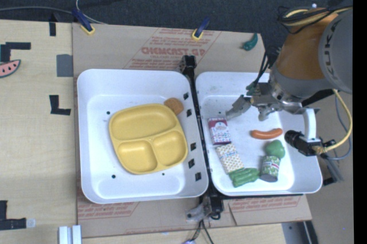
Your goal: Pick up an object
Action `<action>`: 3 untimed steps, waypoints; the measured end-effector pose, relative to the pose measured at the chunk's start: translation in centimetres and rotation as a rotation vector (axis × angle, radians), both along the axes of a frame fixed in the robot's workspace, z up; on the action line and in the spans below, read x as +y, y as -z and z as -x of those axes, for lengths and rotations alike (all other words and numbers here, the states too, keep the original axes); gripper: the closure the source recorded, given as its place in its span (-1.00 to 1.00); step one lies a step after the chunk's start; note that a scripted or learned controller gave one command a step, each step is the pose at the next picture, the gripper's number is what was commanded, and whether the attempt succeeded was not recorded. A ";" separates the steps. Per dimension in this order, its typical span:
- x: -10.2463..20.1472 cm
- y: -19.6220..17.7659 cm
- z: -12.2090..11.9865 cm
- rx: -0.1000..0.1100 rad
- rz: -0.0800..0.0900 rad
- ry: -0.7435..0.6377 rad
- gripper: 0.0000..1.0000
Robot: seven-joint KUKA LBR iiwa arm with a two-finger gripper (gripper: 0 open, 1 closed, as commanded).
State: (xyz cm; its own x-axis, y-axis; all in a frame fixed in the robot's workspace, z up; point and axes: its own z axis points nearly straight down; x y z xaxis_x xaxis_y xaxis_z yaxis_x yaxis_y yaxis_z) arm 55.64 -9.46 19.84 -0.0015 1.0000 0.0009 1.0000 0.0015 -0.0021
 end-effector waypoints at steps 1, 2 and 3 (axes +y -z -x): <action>-2.4 10.9 -2.8 -0.010 0.001 0.000 -1.00; -2.0 10.9 1.1 -0.018 0.002 0.002 -1.00; -0.3 11.0 1.2 -0.014 0.003 0.003 -1.00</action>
